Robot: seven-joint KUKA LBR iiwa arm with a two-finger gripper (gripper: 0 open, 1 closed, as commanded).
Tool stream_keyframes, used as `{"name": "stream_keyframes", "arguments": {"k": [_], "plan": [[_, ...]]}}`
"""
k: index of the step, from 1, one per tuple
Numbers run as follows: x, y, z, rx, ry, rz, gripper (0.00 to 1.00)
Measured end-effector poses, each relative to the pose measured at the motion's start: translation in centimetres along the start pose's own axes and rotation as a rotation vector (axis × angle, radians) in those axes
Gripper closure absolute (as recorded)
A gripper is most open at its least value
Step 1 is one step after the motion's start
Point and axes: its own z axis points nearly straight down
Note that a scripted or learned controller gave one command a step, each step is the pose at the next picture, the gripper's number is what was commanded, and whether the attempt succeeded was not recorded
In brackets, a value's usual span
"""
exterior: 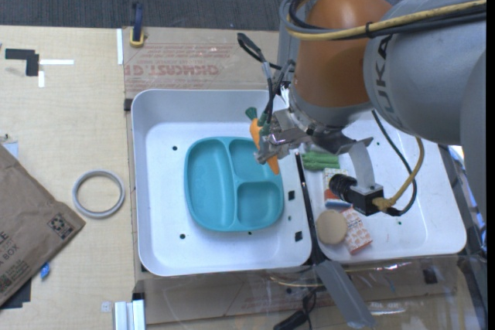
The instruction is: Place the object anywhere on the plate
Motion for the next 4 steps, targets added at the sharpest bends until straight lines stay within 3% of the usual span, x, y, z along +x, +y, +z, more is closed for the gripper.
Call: {"name": "stream_keyframes", "arguments": {"k": [1, 2, 3, 4], "plan": [[0.0, 0.0, 0.0, 0.0, 0.0, 0.001, 0.0], [-0.1, 0.0, -0.8, 0.002, -0.001, 0.001, 1.0], [7.3, -3.4, 6.4, 0.003, 0.0, 0.009, 1.0], [8.5, -3.0, 10.6, 0.001, 0.0, -0.277, 1.0]]}}
